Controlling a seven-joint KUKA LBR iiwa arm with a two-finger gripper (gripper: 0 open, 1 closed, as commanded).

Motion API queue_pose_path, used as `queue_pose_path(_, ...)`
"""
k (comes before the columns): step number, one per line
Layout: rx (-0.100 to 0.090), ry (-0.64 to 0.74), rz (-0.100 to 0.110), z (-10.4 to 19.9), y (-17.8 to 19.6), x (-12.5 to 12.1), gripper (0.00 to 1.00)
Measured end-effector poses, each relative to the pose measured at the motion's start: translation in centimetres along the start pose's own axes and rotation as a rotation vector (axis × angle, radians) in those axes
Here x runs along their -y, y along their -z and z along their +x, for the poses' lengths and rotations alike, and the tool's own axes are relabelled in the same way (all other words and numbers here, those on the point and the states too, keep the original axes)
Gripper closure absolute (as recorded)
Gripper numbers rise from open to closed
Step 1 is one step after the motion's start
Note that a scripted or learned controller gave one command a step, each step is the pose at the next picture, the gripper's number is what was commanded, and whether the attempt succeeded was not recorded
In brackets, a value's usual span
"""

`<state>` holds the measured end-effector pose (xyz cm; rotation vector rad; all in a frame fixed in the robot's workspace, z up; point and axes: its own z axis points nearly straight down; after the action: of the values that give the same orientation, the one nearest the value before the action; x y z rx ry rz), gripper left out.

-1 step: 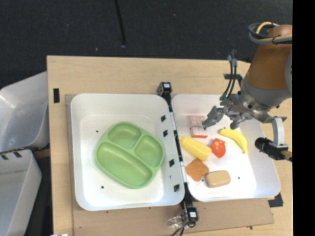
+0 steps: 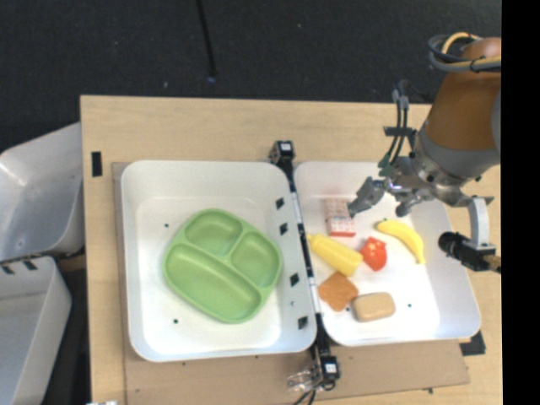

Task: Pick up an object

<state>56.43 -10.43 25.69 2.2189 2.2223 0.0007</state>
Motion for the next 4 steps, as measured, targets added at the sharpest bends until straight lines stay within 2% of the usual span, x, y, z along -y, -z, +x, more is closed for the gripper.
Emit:
queue_pose_path(2, 0.0, -0.004, 0.007, -0.1, -12.6, 0.1, 0.0)
queue_pose_path(3, 0.006, -0.005, -0.013, -0.4, -15.1, -0.3, 0.0)
queue_pose_path(4, 0.004, -0.013, -0.011, -0.4, -14.2, -0.2, 1.0)
